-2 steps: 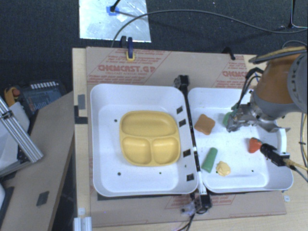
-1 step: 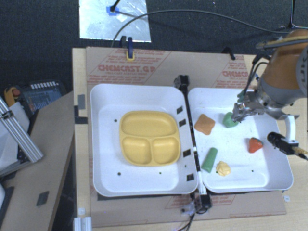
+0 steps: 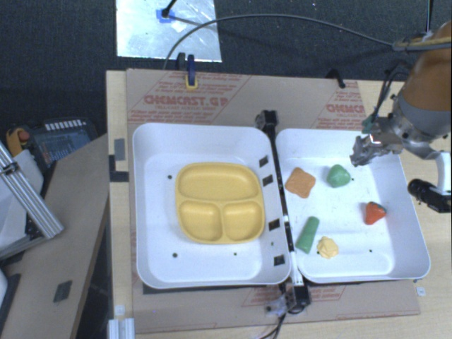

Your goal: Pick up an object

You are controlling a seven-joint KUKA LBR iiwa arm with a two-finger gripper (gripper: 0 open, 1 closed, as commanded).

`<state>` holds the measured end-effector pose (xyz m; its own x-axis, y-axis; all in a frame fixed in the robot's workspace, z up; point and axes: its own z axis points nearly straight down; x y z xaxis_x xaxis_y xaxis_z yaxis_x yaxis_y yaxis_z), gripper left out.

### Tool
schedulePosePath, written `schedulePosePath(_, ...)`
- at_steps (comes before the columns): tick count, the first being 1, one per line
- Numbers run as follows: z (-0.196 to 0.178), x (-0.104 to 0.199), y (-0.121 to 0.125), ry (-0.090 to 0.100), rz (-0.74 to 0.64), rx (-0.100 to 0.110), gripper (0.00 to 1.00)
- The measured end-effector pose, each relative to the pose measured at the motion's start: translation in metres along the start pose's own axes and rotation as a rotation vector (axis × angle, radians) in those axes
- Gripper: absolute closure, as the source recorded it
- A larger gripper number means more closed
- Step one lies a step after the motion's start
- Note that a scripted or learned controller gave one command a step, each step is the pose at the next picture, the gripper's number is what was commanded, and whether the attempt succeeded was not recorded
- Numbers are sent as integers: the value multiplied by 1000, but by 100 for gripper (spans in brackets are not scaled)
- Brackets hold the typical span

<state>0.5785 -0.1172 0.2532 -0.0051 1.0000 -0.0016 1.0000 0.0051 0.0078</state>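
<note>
The right bin (image 3: 406, 256) holds several small things: an orange piece (image 3: 301, 182), a round green piece (image 3: 339, 176), a red and orange piece (image 3: 373, 212), a long green piece (image 3: 307, 234) and a pale yellow piece (image 3: 327, 246). My gripper (image 3: 362, 151) hovers over the bin's far right part, just up and right of the round green piece. Nothing shows between its fingers.
The left bin (image 3: 152, 154) holds a yellow three-compartment plate (image 3: 219, 202). A black divider (image 3: 277, 196) runs between the two bins. Cardboard lies under both bins, and a grey table edge sits at the far left.
</note>
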Motion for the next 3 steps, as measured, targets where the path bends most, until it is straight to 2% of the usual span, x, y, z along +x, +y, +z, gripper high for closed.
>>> schedulePosePath(1, 15, 47, -14, 3, -3, 8, 100)
schedulePosePath(2, 14, 102, -39, 4, -4, 8, 100)
schedulePosePath(3, 25, 154, -46, 4, -5, 7, 100)
